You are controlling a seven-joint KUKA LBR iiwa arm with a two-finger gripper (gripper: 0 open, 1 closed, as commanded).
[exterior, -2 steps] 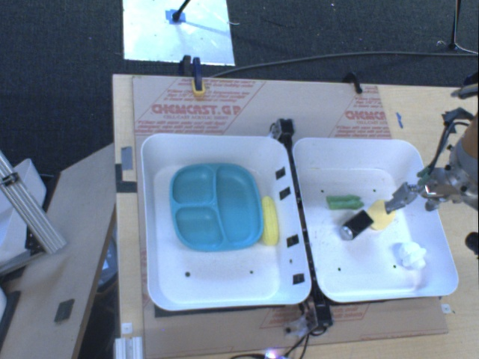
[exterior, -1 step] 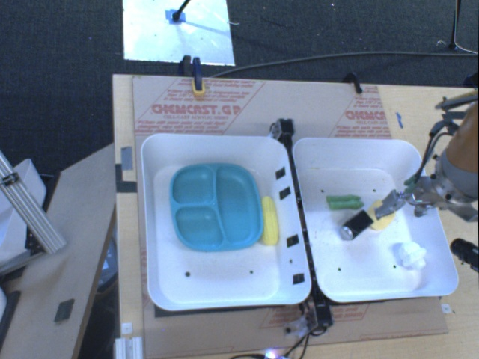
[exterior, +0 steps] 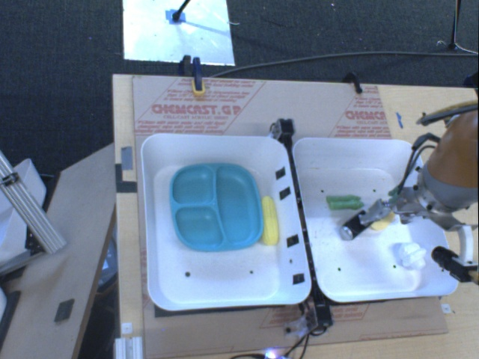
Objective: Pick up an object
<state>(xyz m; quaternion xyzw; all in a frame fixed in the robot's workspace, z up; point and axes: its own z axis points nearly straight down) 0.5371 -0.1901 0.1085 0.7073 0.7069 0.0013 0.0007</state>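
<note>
Nearest the camera, a white crumpled lump (exterior: 410, 255) is lying in the right bin (exterior: 359, 275), apart from everything else. Just past it, a small yellow piece (exterior: 382, 224) is resting by the middle of that bin, and the arm (exterior: 453, 167) is reaching in from the right with its working end hanging close over this piece. I cannot tell whether its hold is released or clenched, and nothing is showing as lifted. A little farther off, a green piece (exterior: 344, 201) is lying flat. In the left bin (exterior: 217, 286), a blue divided plate (exterior: 213, 204) is sitting with a yellow bar (exterior: 270, 221) touching its right edge. Beyond both, the bench (exterior: 247, 103) is carrying only its printed board.

The step looks to be the approach. The next move likely calls for centring over the yellow piece and lowering squarely, since it is small and could slide.
</note>
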